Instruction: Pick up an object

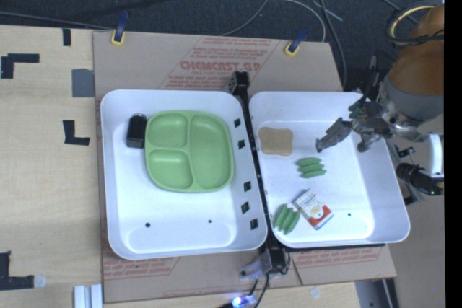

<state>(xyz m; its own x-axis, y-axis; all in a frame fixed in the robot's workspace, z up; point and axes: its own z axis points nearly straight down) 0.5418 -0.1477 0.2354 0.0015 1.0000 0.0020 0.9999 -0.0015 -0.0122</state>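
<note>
The right bin holds a tan bread-like slice, a green pea pod, a second green pod and a small red and white packet. My gripper hangs over the bin's upper right part, to the right of the tan slice and above the pea pod. It is open, with its fingers spread wide and nothing between them.
In the left bin lie a green divided plate and a small black block at the plate's left edge. A black clip strip joins the two bins. Cables run across the dark floor behind the bench.
</note>
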